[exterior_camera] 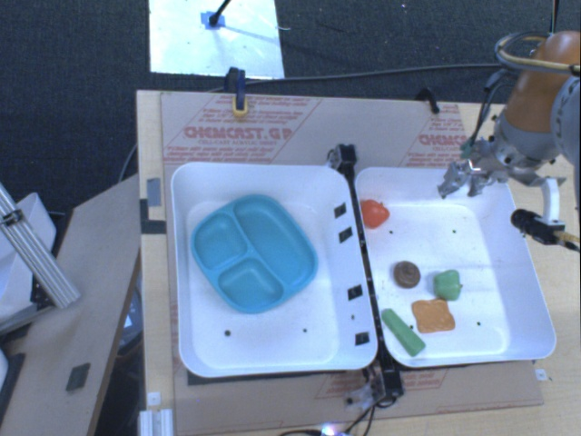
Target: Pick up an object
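Observation:
My gripper [461, 185] hangs over the far rim of the right bin [517, 271], its two fingers spread apart and nothing between them. Inside that bin lie a red object [373, 213] near the far left corner, a brown round piece [406, 274] in the middle, a small green lump [447, 285] beside it, an orange square [433, 315] and a green stick [402, 331] toward the front. The gripper is well behind and to the right of the red object, touching none of them.
A blue divided plate [254, 252] lies in the left bin [195, 334]. A black clipped divider [356, 262] runs between the two bins. A grey metal frame [36, 252] stands at the far left, off the bench.

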Available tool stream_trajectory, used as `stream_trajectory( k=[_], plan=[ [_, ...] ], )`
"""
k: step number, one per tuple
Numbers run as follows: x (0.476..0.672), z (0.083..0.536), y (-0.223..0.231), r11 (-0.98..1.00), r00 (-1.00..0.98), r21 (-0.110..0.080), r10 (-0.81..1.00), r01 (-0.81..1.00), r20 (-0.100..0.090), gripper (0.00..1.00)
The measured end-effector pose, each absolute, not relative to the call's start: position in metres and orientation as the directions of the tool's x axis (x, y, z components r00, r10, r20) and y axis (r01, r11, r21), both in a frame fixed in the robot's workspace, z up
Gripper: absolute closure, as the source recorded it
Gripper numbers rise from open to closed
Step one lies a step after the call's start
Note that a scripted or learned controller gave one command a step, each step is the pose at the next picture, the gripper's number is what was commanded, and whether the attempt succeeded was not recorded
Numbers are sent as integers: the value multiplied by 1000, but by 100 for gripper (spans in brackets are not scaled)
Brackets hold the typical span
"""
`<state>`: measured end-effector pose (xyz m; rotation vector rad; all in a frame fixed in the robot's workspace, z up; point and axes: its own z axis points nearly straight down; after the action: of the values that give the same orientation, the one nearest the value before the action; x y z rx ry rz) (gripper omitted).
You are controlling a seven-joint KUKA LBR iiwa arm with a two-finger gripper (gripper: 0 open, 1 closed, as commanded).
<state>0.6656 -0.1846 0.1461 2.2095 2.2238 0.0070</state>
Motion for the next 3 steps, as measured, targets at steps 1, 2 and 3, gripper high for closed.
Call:
stream_trajectory(
  k=[1,2,3],
  plan=[
    [665,211,-182,7,-7,10,1000,1000,-2,100],
    [666,225,-182,7,-7,5,1000,1000,-1,100],
    [655,236,-128,9,-9,3,1000,1000,2,100]
  ],
)
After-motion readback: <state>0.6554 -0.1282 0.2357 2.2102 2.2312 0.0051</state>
